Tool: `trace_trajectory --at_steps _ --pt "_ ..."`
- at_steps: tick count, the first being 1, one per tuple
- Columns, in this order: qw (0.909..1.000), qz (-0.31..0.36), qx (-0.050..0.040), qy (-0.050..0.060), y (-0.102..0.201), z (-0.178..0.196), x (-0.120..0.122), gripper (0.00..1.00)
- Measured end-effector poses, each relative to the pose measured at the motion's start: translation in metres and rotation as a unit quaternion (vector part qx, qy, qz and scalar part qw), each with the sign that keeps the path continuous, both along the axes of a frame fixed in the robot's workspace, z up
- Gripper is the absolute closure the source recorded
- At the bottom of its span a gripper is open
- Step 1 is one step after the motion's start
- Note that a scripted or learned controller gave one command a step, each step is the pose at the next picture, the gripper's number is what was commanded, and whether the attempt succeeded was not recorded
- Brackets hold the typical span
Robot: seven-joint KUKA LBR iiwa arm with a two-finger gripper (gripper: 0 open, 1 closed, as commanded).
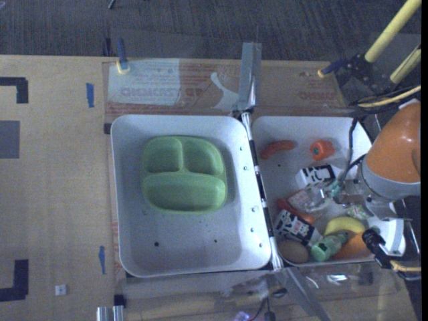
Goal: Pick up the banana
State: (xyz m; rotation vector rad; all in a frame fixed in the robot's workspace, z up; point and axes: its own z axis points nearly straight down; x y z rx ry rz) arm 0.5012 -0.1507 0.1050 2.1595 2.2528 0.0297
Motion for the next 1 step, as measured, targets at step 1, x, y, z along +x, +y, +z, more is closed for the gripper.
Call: trace_trajectory --at_steps 1 --pt "0.9985 -0.052 0.0196 0.006 -0.0284 -0.0096 -0.0069 0.00"
